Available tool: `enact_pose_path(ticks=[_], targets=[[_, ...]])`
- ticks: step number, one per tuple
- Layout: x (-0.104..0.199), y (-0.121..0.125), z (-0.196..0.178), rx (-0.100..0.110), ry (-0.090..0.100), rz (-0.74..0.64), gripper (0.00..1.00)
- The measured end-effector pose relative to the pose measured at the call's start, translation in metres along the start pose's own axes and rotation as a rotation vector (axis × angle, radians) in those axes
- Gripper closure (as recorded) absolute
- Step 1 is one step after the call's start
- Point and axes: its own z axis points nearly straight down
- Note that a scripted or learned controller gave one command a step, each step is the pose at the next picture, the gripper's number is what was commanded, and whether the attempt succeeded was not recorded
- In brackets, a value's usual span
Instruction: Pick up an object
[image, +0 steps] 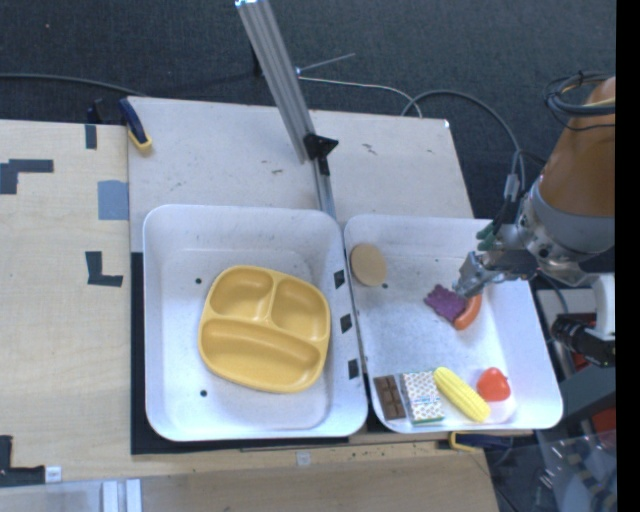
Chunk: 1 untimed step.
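My gripper (470, 282) reaches into the right bin (400, 330) from the right, its tip down over an orange carrot-like piece (467, 313) and touching a purple object (441, 300) beside it. A round tan cookie (368, 265) lies at the bin's upper left. Along the front edge sit a brown chocolate bar (389, 397), a small green-and-white packet (424, 396), a yellow corn cob (461, 393) and a red tomato-like piece (493, 383).
The left bin (170, 300) holds a yellow divided plate (265, 328). A metal pole (285, 80) slants down to the bins' shared rim. A blue-and-yellow clamp (135, 125) lies on the bench at upper left. Cables run behind the bins.
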Motion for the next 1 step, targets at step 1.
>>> enact_pose_path(ticks=[1], targets=[[0.0004,0.0001,-0.0094,0.001,0.000,-0.002,1.00]])
